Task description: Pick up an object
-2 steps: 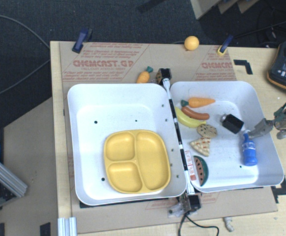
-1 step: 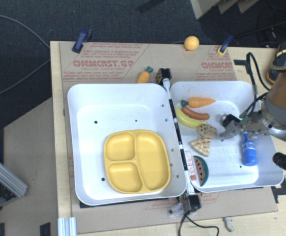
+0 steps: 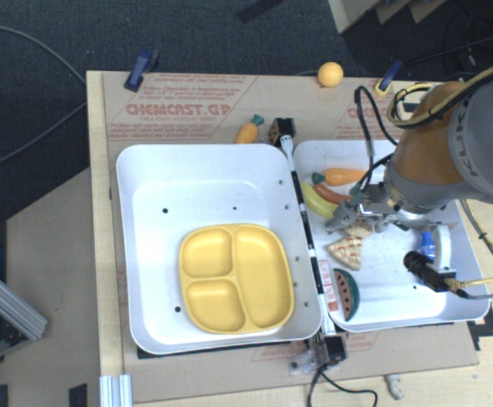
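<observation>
The right bin (image 3: pixel 396 310) holds toy food. An orange carrot (image 3: pixel 344 176) and a yellow banana (image 3: pixel 316 200) lie at its far left, a pizza slice (image 3: pixel 346 249) sits in the middle left, and a watermelon slice (image 3: pixel 342 292) rests by the near left rim. A small blue object (image 3: pixel 427 246) lies at the right. My gripper (image 3: pixel 352 217) hangs low over the bin, between the banana and the pizza slice, just above the slice. The wrist hides what is under it.
The left bin (image 3: pixel 144 185) holds a yellow divided plate (image 3: pixel 235 276). On the bench behind the bins sit an orange ball (image 3: pixel 330 74) and a small orange toy (image 3: pixel 248 132). Blue clamps (image 3: pixel 140 69) grip the board's far edge. A black cable (image 3: pixel 369 130) loops off the arm.
</observation>
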{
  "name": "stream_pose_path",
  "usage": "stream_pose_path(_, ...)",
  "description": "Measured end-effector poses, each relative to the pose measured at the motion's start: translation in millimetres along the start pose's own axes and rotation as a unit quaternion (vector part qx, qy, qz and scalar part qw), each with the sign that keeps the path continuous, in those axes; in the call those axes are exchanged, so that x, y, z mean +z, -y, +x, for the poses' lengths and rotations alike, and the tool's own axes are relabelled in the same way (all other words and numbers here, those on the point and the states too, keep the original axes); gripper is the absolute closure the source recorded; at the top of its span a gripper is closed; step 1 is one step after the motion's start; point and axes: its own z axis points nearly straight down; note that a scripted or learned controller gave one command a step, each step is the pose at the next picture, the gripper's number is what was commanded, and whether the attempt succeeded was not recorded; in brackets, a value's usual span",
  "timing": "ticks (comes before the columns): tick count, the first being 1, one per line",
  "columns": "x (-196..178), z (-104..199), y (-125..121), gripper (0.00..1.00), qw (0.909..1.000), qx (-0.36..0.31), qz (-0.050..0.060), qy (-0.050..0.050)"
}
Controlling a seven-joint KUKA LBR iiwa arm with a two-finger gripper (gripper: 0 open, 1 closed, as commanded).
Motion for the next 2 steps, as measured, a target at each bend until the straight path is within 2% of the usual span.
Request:
stream_pose_path(1, 26, -16, -36, 0.00, 1.0000, 0.001, -0.001, 0.001)
stream_pose_path(2, 26, -7, -20, 0.00, 1.0000, 0.001, 0.000, 0.000)
